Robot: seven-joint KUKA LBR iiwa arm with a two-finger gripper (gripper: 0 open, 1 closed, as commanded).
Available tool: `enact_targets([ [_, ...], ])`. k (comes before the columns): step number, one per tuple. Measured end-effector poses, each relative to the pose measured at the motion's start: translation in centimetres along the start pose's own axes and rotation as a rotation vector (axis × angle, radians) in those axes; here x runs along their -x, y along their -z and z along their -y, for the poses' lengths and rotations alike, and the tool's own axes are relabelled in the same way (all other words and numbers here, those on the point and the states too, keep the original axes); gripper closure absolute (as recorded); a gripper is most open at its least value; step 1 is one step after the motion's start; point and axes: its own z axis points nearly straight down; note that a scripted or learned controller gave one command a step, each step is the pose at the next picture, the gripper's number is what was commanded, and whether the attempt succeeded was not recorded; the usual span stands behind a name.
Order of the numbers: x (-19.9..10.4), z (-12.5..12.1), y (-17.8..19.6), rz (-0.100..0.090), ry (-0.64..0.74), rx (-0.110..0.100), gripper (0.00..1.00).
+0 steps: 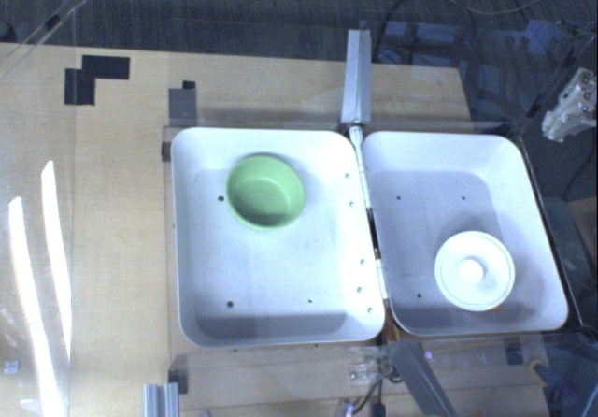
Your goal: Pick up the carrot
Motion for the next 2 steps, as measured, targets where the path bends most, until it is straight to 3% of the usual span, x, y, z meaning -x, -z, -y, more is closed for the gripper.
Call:
enact_targets([
  [1, -0.8, 0.2, 0.8, 0.002, 0.262, 0.000, 1.00],
  [2, 0.6, -0.2, 0.5, 0.003, 0.580, 0.001, 1.00],
])
